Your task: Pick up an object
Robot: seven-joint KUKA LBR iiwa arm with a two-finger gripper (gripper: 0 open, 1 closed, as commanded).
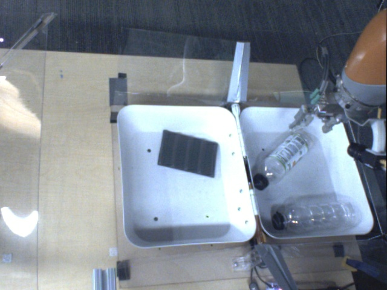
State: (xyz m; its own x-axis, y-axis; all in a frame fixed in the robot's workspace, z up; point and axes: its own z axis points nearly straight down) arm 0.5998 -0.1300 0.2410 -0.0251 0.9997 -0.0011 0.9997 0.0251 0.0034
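Observation:
A clear plastic bottle point(284, 156) with a green label and black cap lies slanted in the right bin point(357, 180). A second clear bottle point(314, 215), also black-capped, lies along that bin's front wall. In the left bin point(133, 180) a dark grey ribbed flat pad point(188, 153) rests toward the back. My gripper point(315, 119) hangs over the back right of the right bin, just beyond the slanted bottle's base end. Its fingers stand apart with nothing between them.
A metal divider post point(240, 71) rises behind the seam between the bins. Cables and the arm's grey wrist with its orange band point(369, 53) crowd the right side. Clear plastic sheeting point(24, 162) covers the bench at the left.

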